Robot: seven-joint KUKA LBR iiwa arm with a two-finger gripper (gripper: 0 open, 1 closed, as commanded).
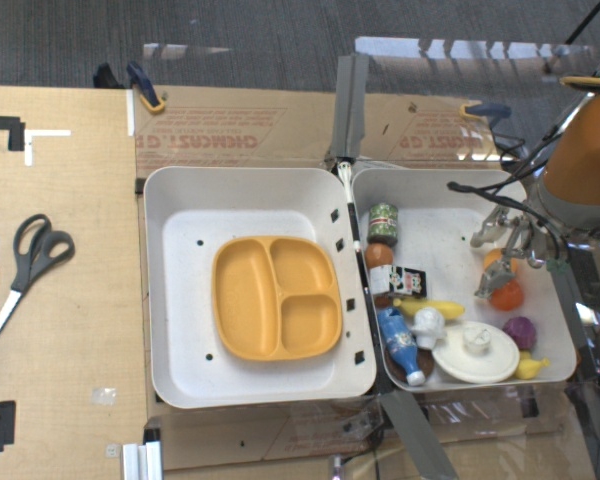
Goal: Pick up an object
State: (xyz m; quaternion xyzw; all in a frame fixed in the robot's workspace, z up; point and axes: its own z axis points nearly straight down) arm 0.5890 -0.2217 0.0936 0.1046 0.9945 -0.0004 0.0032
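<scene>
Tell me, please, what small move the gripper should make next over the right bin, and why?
Probably a short straight descent. The gripper hangs low over the right bin, right above an orange-red ball by the far wall, and nothing is seen between its fingers. The purple ball and white lid lie close, so coming straight down should avoid nudging them.
</scene>
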